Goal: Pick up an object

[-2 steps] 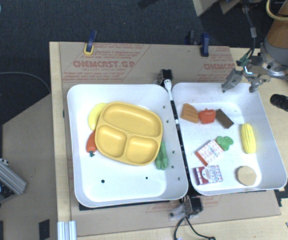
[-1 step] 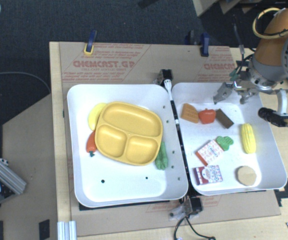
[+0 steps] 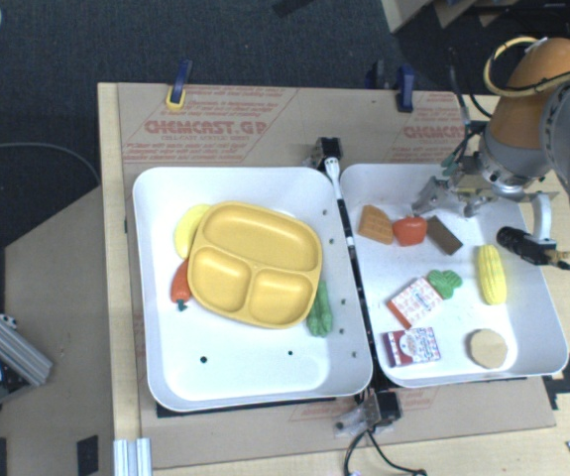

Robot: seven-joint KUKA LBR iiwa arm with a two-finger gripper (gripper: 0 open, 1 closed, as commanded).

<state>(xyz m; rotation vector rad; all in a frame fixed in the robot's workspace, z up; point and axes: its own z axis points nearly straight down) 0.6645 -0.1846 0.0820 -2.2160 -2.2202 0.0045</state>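
Where the grey arm reaches in from the right, you see its end effector low over the rear of the right bin, just behind the red tomato and brown block. Its fingers are spread and nothing sits between them. The right bin, smooth white plastic with rounded corners, also carries a tan wedge of bread, a ridged yellow corn cob, a knobbly green broccoli piece, two flat printed cartons and a round tan biscuit. You find the left bin holding a glossy yellow divided plate, with a yellow fruit and a red pepper at its left edge and a green vegetable at its right. Both bins rest on the cardboard-covered counter.
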